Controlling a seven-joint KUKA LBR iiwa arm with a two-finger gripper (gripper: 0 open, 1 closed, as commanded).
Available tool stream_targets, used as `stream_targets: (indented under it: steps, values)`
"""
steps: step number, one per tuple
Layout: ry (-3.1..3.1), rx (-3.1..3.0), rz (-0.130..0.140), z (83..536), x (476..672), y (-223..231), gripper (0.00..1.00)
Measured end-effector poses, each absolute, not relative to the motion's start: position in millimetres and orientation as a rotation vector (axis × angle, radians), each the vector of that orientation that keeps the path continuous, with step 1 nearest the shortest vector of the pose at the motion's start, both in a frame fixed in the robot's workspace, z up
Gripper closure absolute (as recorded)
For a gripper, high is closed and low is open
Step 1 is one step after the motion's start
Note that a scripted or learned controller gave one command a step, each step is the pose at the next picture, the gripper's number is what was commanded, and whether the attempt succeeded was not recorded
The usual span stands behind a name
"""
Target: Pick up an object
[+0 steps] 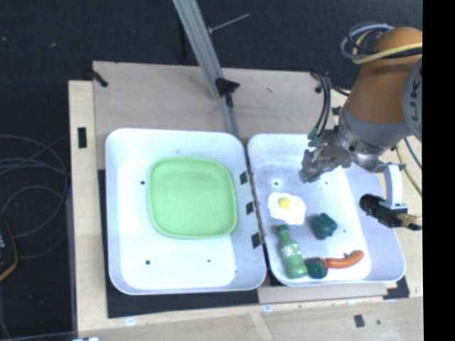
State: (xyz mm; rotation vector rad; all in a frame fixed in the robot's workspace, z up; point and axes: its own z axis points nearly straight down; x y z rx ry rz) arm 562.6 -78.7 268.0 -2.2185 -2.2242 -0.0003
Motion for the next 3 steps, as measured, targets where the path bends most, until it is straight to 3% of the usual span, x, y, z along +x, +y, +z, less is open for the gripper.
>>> stream_targets:
  steps: [2,3]
  values:
    - [-2.226,-2.217,-0.003,266,545.3,17,1.00]
    - [-2.225,-2.218,-0.002,264,522.5,61,1.00]
